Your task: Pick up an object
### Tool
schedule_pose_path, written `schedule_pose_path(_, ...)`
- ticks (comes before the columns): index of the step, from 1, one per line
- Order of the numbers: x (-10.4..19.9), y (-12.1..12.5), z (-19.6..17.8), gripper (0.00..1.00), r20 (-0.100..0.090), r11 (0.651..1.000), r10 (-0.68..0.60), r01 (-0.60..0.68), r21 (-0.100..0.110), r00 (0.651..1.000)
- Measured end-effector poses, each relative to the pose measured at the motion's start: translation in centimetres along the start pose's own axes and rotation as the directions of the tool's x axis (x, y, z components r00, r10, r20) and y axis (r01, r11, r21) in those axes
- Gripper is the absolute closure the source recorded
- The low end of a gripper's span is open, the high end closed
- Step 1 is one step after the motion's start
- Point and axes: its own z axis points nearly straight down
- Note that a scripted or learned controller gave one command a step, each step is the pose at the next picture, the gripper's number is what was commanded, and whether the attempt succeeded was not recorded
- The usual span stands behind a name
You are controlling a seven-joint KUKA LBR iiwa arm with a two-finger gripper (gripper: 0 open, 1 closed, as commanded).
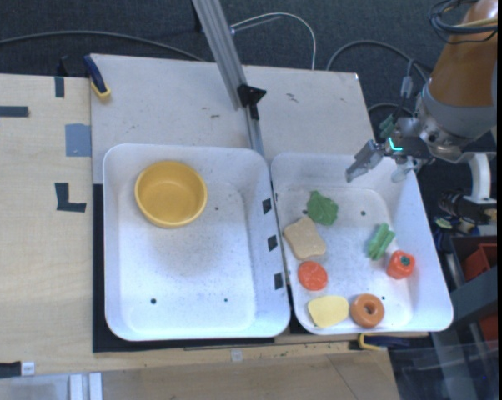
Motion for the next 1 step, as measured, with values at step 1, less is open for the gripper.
schedule_pose_path(1, 0.25, -0.28, 4.38, 0.00, 0.000, 1.000, 0.001, -0.001, 0.004, 1.000)
